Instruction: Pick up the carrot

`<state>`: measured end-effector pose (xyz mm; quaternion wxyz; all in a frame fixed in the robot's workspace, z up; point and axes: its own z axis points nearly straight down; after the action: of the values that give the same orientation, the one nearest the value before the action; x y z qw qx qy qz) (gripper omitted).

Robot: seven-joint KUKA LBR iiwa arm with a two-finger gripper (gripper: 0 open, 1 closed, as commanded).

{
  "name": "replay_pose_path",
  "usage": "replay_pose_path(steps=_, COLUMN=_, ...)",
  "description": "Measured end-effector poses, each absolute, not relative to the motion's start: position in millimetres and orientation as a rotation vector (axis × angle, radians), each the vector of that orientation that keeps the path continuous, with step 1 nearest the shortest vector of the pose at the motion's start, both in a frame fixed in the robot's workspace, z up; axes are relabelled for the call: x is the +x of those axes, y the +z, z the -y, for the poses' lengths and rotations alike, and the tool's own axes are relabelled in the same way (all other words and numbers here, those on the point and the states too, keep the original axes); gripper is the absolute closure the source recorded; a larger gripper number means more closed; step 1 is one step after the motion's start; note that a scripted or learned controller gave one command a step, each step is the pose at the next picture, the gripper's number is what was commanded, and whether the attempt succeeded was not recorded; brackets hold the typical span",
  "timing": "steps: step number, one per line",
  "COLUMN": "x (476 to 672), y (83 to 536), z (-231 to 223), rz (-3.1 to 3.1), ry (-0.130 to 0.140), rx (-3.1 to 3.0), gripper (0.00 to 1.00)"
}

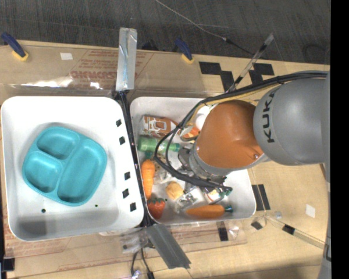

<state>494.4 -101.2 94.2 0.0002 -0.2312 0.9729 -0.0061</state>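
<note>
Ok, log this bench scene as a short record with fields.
left bin: shallow white bin holding a teal three-section plastic plate
right bin: shallow white bin crowded with toy food
carrot: orange carrot upright along the right bin's left wall
near carrot: red strawberry just below it, green bottle above it
arm: grey arm with orange band over the right bin
tool: under the wrist, state unclear

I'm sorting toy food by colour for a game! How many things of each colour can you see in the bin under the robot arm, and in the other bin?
Orange: 2, a carrot and a long orange piece
Red: 1, a strawberry
Green: 1, a bottle
Brown and white: 1, a carton
Tan: 1, a small lump
Teal: 1, a divided plate in the left bin
Total: 7. The arm hides more.
</note>
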Motion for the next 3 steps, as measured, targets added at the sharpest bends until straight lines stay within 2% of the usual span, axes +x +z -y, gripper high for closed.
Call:
replay_pose_path(steps=1, x=489.9, y=96.1, z=101.3, rz=-3.011, ry=-0.027, rx=-0.864, gripper=0.00)
replay_pose_path(steps=2, x=496.5, y=95.0, z=104.7, rz=-2.974, ry=-0.021, rx=-1.000, gripper=0.00)
replay_pose_path(steps=3, x=494.7, y=97.4, z=104.1, rz=-2.809, ry=-0.035, rx=-1.386, gripper=0.00)
